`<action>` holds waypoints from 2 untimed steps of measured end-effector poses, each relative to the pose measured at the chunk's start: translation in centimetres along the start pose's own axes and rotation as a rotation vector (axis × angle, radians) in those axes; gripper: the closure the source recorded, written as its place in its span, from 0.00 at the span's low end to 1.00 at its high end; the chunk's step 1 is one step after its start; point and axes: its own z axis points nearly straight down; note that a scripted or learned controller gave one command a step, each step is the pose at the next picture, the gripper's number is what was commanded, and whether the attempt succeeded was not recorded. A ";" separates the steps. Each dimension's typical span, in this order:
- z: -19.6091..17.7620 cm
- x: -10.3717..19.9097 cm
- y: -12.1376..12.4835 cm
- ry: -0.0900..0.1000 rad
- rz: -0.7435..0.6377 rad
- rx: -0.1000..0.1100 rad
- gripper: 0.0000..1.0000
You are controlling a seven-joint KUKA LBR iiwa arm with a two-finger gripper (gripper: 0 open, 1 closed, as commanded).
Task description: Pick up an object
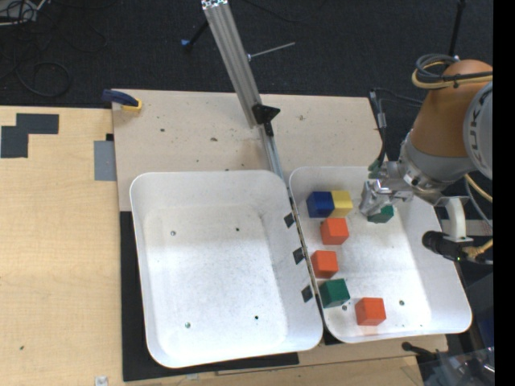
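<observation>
We are seeing the gripper (376, 207) hanging over the right bin (434, 296), touching a green block (383, 213); whether it is pinching it, we cannot tell.

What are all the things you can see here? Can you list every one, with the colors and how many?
Bins: 2, white, side by side on the bench; left bin, right bin.
Orange blocks: 3, in the right bin; upper, middle, one near the front.
Blue block: 1, back left of the right bin, touching the yellow one.
Yellow block: 1, just right of the blue block.
Green block: 1, by the right bin's left wall.
Green object: 1, right under the hand; too hidden to tell if it is gripped.
Metal bar: 1, silver, slanting down to the bins.
Clamp: 1, blue and yellow, bench's back left corner.
Arm: 1, grey and orange, from the right.
Hand: 1, silver, low over the right bin.
</observation>
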 end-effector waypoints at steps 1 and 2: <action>-3.8 -0.1 0.1 0.001 0.000 0.002 1.00; -1.1 -0.1 0.0 0.001 0.000 0.009 1.00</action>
